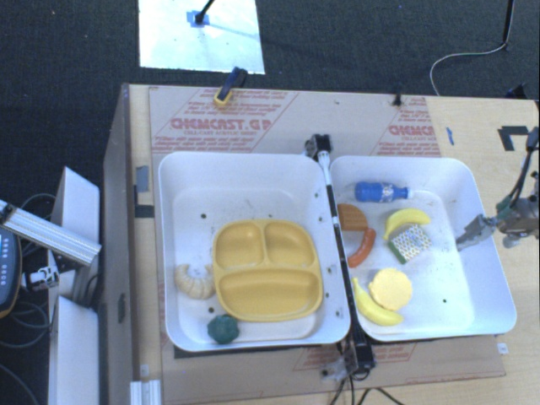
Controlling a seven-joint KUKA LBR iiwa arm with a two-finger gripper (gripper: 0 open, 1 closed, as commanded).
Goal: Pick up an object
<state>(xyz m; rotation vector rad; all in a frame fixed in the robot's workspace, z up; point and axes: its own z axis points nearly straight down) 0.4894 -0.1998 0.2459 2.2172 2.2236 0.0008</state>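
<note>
Over at the right-hand bin [488, 226], the gripper [474, 232] is hanging just above the bin's right rim, reaching in from the side, and nothing is between its fingers. Whether those fingers are spread or closed, I honestly cannot tell from here; the tip is a small grey blur.

Now, what can it go for? Everything on offer in this bin lies to the gripper's left. Nearest is the little checkered block [411, 243], tilted and touching the lower end of the short banana [407, 220] just above it. Further towards the front of the bin sits the yellow disc [391, 289], resting on a second banana [374, 305] whose long axis runs diagonally towards the front. Beyond those, near the divider, the orange sausage [363, 246] curves below a brown round piece [352, 218], and the blue bottle [381, 192] lies on its side along the back wall, long axis left to right.

So I reckon the pick has not begun. The move turns on a short sweep leftward and down: bare white floor separates the gripper from the checkered block, the likeliest target.

The left bin [253, 169] holds a yellow divided plate [267, 269], a pale pastry [195, 280] and a green lump [224, 328], all well apart from the arm.
</note>
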